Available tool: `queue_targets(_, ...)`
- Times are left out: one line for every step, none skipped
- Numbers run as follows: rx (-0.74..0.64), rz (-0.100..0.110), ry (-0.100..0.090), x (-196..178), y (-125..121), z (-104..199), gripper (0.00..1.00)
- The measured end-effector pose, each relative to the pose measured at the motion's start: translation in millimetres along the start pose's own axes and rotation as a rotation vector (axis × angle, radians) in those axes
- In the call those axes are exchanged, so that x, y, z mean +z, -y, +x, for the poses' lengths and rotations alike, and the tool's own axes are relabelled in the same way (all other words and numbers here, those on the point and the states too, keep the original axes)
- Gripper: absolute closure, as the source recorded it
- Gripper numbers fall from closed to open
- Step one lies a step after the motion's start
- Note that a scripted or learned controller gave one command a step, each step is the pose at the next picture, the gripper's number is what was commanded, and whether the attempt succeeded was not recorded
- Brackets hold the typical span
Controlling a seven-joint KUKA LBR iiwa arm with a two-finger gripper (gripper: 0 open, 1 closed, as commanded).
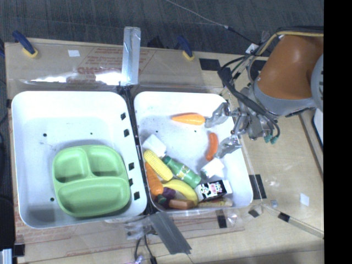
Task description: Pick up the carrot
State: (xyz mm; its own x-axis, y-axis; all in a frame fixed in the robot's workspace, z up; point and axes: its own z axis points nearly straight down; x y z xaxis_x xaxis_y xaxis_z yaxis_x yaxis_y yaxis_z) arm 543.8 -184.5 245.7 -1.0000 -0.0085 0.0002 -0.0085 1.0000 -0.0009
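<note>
**Gripper at the right bin's far right corner, carrot just beside it**

The grey arm with its orange band (pixel 289 65) reaches in from the right, and its two-finger metal gripper (pixel 224 130) sits over the right edge of the right shallow white plastic bin (pixel 165 100). Well away to the gripper's left lies the left shallow white plastic bin (pixel 33 114), bearing a light green three-compartment plastic tray (pixel 91 180).

The fingers stand apart, one near the bin's far right corner, the other lower down, with nothing seen between them. The orange tapered toy carrot (pixel 188 118) lies flat on the bin floor just left of the upper finger, its thick end towards it; whether they touch is unclear. A small reddish-orange sausage-shaped toy (pixel 212 146) lies just left of the lower finger.

Below and left of the gripper, toys are heaped at the bin's near end: a yellow corn cob (pixel 158 164), a green bottle (pixel 182 171), a yellow banana (pixel 183 190), and a black-and-white patterned block (pixel 212 189).
</note>
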Motion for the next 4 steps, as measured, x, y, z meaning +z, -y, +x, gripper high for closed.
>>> queue_targets(-0.156, -0.001, 0.001, 30.5, 18.4, -66.2, 0.00)
queue_targets(-0.044, -0.003, -0.003, 156.6, 12.2, -112.6, 0.00)
queue_targets(0.062, -0.002, 0.000, 153.1, -27.5, -94.8, 0.00)
queue_targets(0.054, 0.000, 0.004, 141.7, -28.8, -96.4, 1.00)
